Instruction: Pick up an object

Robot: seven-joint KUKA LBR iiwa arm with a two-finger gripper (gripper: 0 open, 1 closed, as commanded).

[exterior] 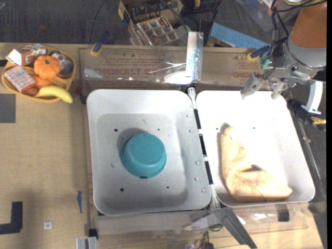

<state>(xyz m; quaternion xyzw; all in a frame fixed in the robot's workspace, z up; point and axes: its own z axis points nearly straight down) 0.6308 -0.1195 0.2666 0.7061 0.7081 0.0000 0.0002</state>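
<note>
Overhead slanted view of the bench, read from left to right.

Far left, on the tan bench top: one shallow yellow dish [10, 82] holding one orange pumpkin-shaped toy [46, 66], one yellow banana [54, 92] along its near rim, and several small printed packets, too small to count with confidence.

Centre left: the left white bin [104, 108], one of two set side by side with their inner walls nearly touching. It contains one object, a teal bowl [144, 155] lying mouth down near the middle of the floor, apart from every wall.

Behind the bins: one clear panel [140, 66] standing along their far edge, with one upright metal bracket [194, 56] at the seam between the bins. Beyond it lies a clutter of boxes and cables.

Centre right: the right white bin [295, 154]. It also contains one object, a beige crumpled cloth [244, 173], bent in an L, running down the left part of the floor and along the near wall.

Upper right: one arm [311, 25], with its orange band at the frame's top corner. Its gripper [264, 87] hangs above the far edge of the right bin, well apart from the cloth; its two fingers are spread, one [250, 87] toward the left, with nothing between them.
</note>
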